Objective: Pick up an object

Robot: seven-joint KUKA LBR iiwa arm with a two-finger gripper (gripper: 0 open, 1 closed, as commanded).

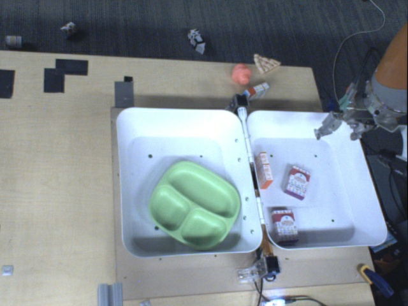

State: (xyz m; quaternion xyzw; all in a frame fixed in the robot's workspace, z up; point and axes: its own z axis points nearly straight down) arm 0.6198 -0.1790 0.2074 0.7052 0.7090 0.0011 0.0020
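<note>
hovering over the upper right corner of the right bin [366, 171], the gripper [341, 126] hangs at the end of the grey arm [390, 94] that comes in from the right, with its orange band at the frame's edge. its two fingers look spread apart, one pointing down-left over the bin's white floor and the other just beside it to the right, and nothing sits between them. three small boxes lie in this bin, all well apart from the gripper: an orange and white box [264, 171] close against the left wall, a red patterned box [297, 182] near the middle, and a darker red box [284, 225] by the lower wall. the left bin [127, 171] holds a green divided tray [194, 204], tilted and resting toward the lower right of that bin. on the bench beyond the bins lie a pink ball [241, 74], a wedge-shaped toy [266, 63] and a small tube [257, 91] near the seam between the bins.
</note>
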